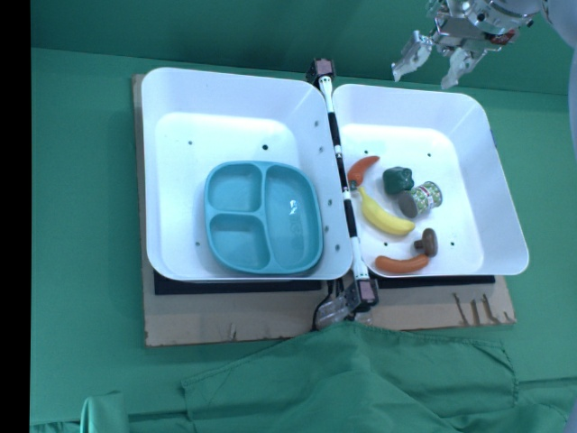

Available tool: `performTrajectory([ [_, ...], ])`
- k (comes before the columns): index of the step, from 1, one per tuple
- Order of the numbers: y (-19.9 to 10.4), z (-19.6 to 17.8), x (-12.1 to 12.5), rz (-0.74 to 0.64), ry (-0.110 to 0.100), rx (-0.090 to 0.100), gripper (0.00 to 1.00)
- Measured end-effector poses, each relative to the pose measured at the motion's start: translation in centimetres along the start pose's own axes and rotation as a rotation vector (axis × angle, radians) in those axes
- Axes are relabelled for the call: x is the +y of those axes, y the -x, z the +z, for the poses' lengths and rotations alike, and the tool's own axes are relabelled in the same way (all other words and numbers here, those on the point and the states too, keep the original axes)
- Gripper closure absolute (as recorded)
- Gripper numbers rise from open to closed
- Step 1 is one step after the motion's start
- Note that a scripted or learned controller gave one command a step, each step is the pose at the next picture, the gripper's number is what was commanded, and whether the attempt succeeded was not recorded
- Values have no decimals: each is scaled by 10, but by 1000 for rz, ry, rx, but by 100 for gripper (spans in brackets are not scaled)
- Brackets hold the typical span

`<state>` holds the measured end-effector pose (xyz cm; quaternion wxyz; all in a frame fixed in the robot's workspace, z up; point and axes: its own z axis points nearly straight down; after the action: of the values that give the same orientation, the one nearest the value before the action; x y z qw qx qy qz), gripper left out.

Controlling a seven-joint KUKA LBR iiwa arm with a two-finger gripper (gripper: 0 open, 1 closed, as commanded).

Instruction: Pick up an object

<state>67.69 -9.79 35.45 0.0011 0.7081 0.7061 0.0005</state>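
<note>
A: Banana [384,215] looks the likeliest pick: it lies in the right bin [505,233], near that bin's left wall, with a red-orange chili [362,169] touching its far end.

B: And the end effector [431,64]?

A: Above the far rim of the right bin, fingers apart, nothing between them. It is well apart from every item.

B: What could go wrong?

A: Crowding, I'd judge. The green pepper [398,179], a small brown piece [408,205] and a little printed can [426,195] sit bunched just right of the banana, so a descent there could land on two things or push them aside. The banana is curved and smooth and may slip out. The orange sausage-like piece [402,263] and brown mushroom [426,240] touch each other near the front wall, which could block a finger.

B: Counts?

A: One of each, seven items in that bin. Two bins; the left bin [180,106] holds one teal divided plate [263,216] with three compartments. Green cloth [361,377] covers the surface.
</note>
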Motion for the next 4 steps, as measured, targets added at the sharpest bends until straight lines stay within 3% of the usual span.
performTrajectory([
  [1, 26, 164, -49, 0, 4, -2, 0],
  [2, 28, 168, -125, 1, 20, -6, 0],
  [3, 36, 168, -158, 0, 23, -6, 0],
  [4, 38, 156, -157, 5, 28, -9, 100],
])
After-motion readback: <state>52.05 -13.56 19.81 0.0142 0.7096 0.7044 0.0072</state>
